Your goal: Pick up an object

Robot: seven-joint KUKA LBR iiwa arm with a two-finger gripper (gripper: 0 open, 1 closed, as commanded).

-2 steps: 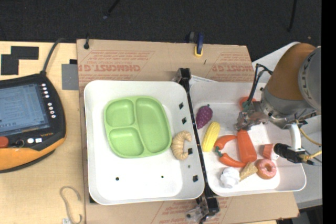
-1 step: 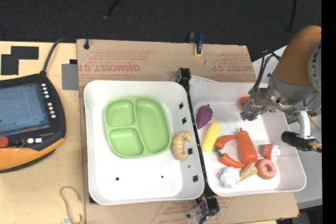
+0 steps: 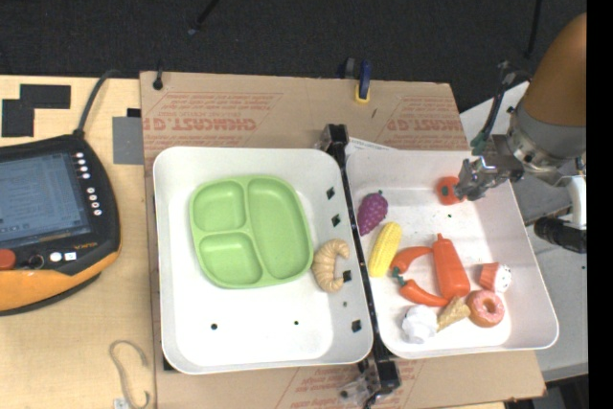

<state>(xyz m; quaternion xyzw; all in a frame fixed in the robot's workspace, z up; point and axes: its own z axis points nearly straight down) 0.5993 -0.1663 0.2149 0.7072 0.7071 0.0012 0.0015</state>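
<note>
My gripper point(image 3: 466, 184) hangs low at the back of the right bin point(image 3: 536, 321), touching 1 small red toy point(image 3: 447, 190), to grab it. I cannot tell my grip.

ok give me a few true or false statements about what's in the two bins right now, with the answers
1. The green divided plate lies in the left bin. True.
2. The croissant lies in the right bin with the corn. False: it lies in the left bin, beside the plate, near the divider.
3. The tool is at the right bin's far edge, next to a small red-orange toy. True.
4. The purple grapes sit on the green plate. False: they are in the right bin, just above the corn.
5. The pink donut lies near the right bin's front corner. True.
</note>
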